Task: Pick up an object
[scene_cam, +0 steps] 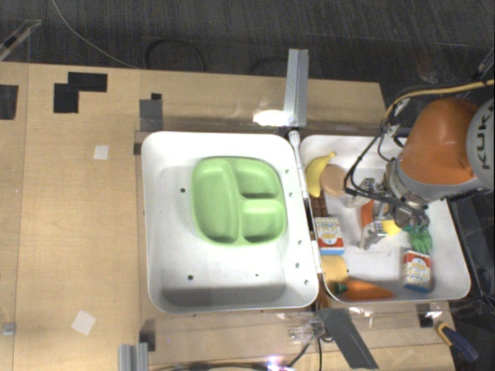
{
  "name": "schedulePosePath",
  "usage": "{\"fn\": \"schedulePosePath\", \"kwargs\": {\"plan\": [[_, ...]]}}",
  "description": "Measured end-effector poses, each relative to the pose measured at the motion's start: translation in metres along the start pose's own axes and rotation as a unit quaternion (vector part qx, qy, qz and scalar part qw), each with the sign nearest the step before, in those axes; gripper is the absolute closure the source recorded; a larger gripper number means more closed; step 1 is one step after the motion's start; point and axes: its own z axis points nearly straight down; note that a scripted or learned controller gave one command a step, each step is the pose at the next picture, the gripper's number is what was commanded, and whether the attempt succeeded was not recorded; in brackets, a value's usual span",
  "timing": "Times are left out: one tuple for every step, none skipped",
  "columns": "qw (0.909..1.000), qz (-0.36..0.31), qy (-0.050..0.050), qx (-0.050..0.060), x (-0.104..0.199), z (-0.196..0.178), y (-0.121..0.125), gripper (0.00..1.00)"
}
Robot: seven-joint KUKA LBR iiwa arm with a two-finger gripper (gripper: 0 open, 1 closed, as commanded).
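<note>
Orange and long, a carrot [368,290] lies along the near wall of the right bin [456,280], closest to where I stand looking down. Taking that bin as the landmark: a small carton [417,271] stands in its near right corner, another small carton [329,235] sits against its left wall, a yellow lump [335,268] lies between that carton and the carrot, and a banana [316,173] rests in the far left corner with a tan round thing [335,182] touching it. Left of the bin, the other bin [166,230] carries a green divided tray [236,199].

The gripper [378,233] hangs low over the middle of the right bin, among the clutter. An orange piece [366,215] and a yellow bit [391,226] sit right at it, but I cannot tell how the jaws stand, nor whether anything is between them.

My reading: the arm is down at picking height, yet nothing is plainly lifted. The grasp itself and the raise both look left to do.
</note>
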Motion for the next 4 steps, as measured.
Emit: {"fn": "schedulePosePath", "kwargs": {"plan": [[0.9999, -0.004, -0.009, 0.001, -0.006, -0.015, 0.001, 1.00], [0.9976, -0.069, -0.003, 0.000, -0.075, -0.174, -0.023, 1.00], [0.9976, -0.069, 0.001, -0.001, -0.073, -0.169, -0.023, 0.00], [0.9945, -0.105, 0.008, -0.004, -0.072, -0.021, -0.059, 0.00]]}}
